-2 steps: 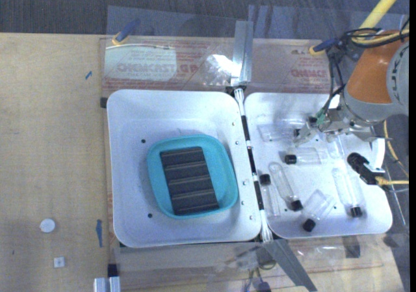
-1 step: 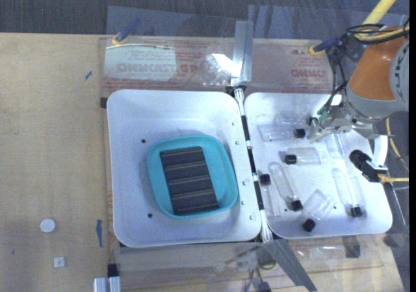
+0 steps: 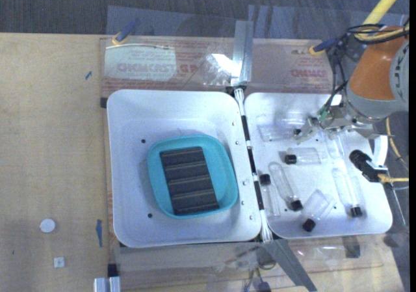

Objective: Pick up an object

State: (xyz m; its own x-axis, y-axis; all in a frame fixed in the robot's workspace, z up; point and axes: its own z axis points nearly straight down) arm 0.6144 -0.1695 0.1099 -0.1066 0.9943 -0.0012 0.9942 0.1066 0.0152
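Note:
The right bin (image 3: 374, 222) holds several clear plastic tubes with black caps. One tube (image 3: 304, 156) lies near the middle, another (image 3: 283, 185) points toward the front, and a third (image 3: 345, 188) lies at the right. A loose black cap (image 3: 308, 224) sits near the front rim. My gripper (image 3: 320, 121) hangs over the back of this bin, just above a clear tube (image 3: 278, 129) lying by the back wall. From this angle the wrist covers it, and nothing can be made out in its grasp.
A teal dish (image 3: 156, 160) with a dark ridged insert (image 3: 188, 180) sits in the left bin (image 3: 123, 121). The ridge between the bins (image 3: 250, 154) runs down the middle. The arm's orange band (image 3: 374, 73) and cables overhang the right bin's back right corner.

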